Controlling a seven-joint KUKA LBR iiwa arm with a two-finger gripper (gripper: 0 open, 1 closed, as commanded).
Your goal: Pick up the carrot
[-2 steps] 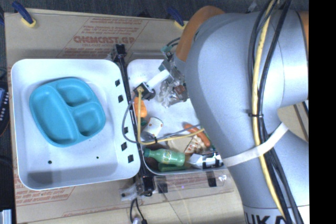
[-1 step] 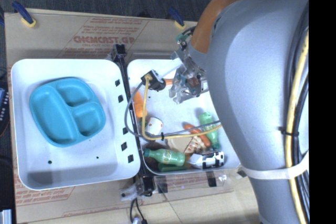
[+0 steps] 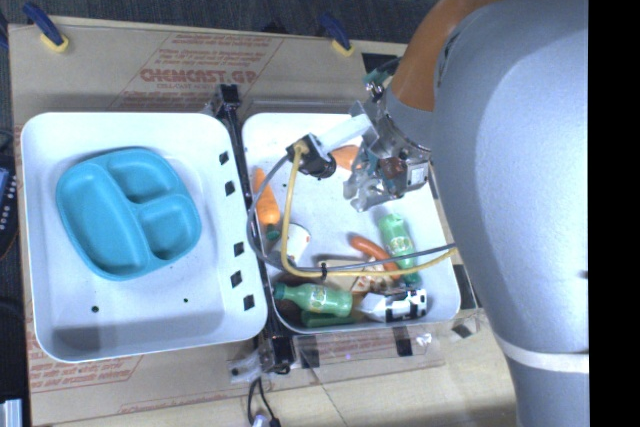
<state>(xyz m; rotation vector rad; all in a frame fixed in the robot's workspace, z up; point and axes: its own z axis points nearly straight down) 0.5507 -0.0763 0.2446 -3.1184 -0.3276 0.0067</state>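
A carrot (image 3: pixel 268 202), orange with a short greenish end, lies against the left wall of the right bin (image 3: pixel 440 215). My gripper (image 3: pixel 372 187) hangs over the upper middle of that bin, well to the right of the carrot and apart from it. A rounded orange piece (image 3: pixel 345 156) sits just left of the gripper's body, partly hidden by it. A second slim orange item (image 3: pixel 368 247) lies below the gripper, toward the bin's front.
A yellow cable (image 3: pixel 289 215) loops through the right bin from a black plug (image 3: pixel 314 160). Two green bottles (image 3: pixel 397 237) (image 3: pixel 318 300) and a black-and-white object (image 3: pixel 402 305) crowd the front. A blue divided tray (image 3: pixel 128 210) sits in the left bin (image 3: pixel 40 315).
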